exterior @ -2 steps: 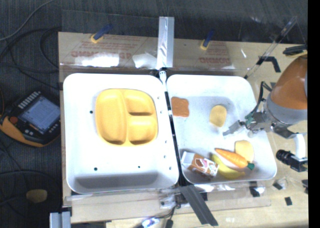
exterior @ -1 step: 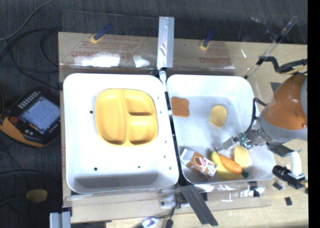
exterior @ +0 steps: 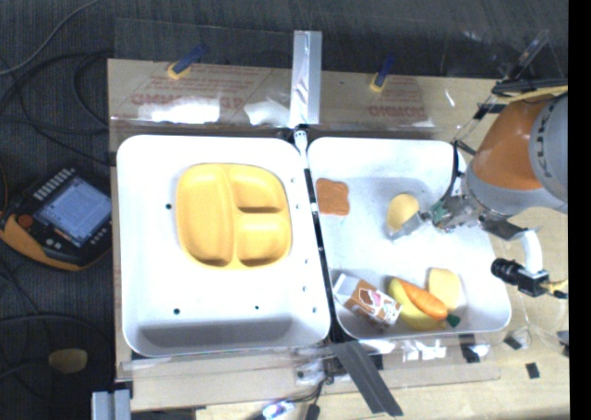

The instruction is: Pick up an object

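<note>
while the arm (exterior: 526, 155) was reached in from the right over the right bin (exterior: 369, 152), the gripper (exterior: 416, 222) was seen low beside a pale yellow object (exterior: 402, 210), touching it or nearly so; whether its fingers were apart or together could not be told. a brown square piece (exterior: 332, 197) was seen at the bin's far left, and a carrot (exterior: 425, 301), a banana (exterior: 411, 309), a small carton (exterior: 371, 302) and a yellow piece (exterior: 445, 286) were clustered along its near side. a yellow divided tray (exterior: 233, 215) was seen in the left bin (exterior: 148, 317).

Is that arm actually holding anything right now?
It cannot be told. The gripper sits right against the pale yellow piece of toy food in the right bin, but a real hold isn't visible.
</note>
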{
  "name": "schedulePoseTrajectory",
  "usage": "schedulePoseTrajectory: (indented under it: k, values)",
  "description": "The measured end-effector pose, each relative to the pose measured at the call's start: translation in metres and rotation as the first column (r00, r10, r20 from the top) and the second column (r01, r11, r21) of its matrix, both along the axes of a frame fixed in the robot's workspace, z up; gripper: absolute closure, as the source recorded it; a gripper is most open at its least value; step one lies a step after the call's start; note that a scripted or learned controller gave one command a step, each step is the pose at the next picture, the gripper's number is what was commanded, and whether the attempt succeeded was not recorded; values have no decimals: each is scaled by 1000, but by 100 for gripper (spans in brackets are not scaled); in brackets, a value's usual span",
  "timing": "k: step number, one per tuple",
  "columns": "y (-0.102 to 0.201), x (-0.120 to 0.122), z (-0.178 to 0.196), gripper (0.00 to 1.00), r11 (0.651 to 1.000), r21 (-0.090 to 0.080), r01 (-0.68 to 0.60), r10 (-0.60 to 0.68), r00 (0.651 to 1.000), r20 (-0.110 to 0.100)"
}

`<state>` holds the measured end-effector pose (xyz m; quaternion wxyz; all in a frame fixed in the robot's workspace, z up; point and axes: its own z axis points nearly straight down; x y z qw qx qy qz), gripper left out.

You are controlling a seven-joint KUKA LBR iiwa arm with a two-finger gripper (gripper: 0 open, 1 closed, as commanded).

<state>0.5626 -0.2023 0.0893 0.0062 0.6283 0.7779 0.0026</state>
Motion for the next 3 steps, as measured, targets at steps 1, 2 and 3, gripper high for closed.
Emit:
schedulePoseTrajectory:
  k: [1,2,3]
  values:
    - [61,51,0,0,1000,0,-1,1,1000,-2]
    - [60,52,10,100,1000,-3,-1,1,1000,-2]
    - [146,35,94,100,997,2,74,-74,997,-15]
